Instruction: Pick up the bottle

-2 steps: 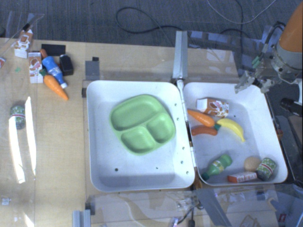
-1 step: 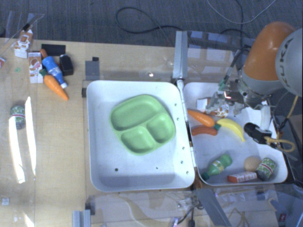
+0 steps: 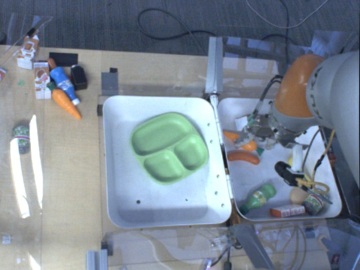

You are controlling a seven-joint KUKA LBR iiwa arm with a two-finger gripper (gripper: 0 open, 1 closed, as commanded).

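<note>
A green bottle lies on its side near the front left corner of the right bin, its cap pointing at the front wall. My gripper hangs low over the back left part of that bin. It is above an orange carrot-like piece and well behind the bottle, apart from it. Nothing shows between the bottle and the gripper except a red sausage.
A red-and-white box, a small can and a pale round item lie along the right bin's front. The left bin holds a green divided plate. On the bench at far left are a blue bottle, a carrot and cartons.
</note>
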